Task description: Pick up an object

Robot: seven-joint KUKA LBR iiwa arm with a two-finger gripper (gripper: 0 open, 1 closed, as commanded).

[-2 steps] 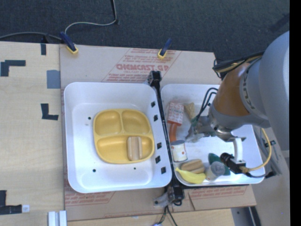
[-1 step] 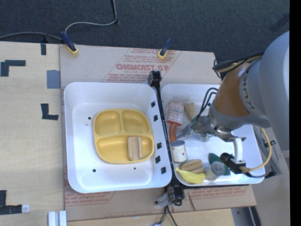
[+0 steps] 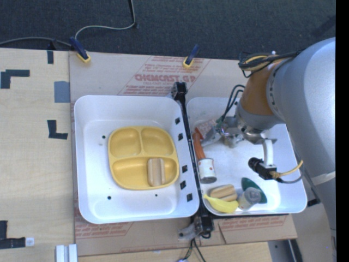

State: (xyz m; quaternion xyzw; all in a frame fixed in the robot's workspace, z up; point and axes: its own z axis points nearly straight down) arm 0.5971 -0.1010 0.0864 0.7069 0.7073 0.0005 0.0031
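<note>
Nearest the camera, the right bin (image 3: 283, 201) has a little pile along its near edge: a banana (image 3: 221, 204) lying flat, a small bread roll (image 3: 222, 192) just behind it and touching, and to the right a grey can (image 3: 250, 196) leaning on something dark green (image 3: 256, 188). A bit farther in, by the divider between the bins, there's a small white cup (image 3: 207, 170) with a red band, and an orange carrot (image 3: 198, 145) stretched out along the left wall just beyond it.

The left bin (image 3: 87, 162) has a yellow divided plate (image 3: 143, 157), with a tan bread slice (image 3: 156, 171) sitting in the plate's near compartment.

Farther back in the right bin, the claw (image 3: 221, 135) is down low near the far left corner, pointing left toward the carrot's far end and a crinkly reddish packet (image 3: 206, 127). It's right up by the packet, but it's too small and cluttered to tell how far open the claw is or if anything is actually between its tips. Can't call it.

The grey arm (image 3: 305, 91) with its orange band comes in from the right and covers the bin's far right side.
</note>
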